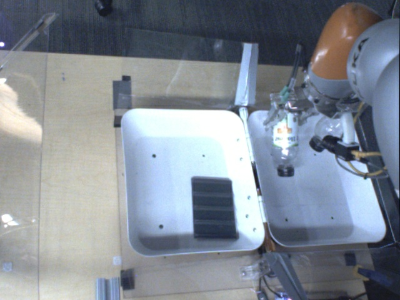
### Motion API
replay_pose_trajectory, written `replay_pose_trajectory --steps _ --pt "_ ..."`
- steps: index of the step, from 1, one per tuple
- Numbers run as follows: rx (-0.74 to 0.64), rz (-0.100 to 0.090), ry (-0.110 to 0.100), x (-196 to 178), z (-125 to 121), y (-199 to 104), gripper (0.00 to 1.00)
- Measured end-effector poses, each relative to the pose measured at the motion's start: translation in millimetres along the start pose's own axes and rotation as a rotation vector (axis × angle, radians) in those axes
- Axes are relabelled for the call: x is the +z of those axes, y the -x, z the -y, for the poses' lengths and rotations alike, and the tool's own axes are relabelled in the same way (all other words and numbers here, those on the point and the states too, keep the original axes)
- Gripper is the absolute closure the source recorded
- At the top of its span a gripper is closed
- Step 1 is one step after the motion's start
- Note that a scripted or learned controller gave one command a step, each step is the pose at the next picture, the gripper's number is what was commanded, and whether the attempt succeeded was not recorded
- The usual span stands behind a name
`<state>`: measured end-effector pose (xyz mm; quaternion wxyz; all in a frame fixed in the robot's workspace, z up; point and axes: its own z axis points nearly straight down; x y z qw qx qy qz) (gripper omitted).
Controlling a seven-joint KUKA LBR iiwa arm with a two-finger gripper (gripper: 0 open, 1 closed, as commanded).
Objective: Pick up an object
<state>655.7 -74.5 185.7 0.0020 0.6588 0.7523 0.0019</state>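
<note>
Arm (356, 49) bent over right bin (325, 211) | pincer (286, 114) pinching clear bottle (285, 145), cap down

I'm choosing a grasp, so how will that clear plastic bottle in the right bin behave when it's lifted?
The clear bottle looks empty, so probably light. Its round, smooth body may slip or roll if released onto the right bin floor. Thin plastic likely flexes under a squeeze.

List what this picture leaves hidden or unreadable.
- End effector, camera view: too small and cluttered with fittings to make out its state.
- Clear bottle in the right bin: label print too small to read.
- Black ridged block in the left bin: what it is stays unclear.
</note>
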Motion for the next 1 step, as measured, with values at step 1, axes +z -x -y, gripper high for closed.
replay_pose_trajectory --steps 1 --pt "-0.138 -0.001 -0.003 1.9 1.8 -4.8 1.00"
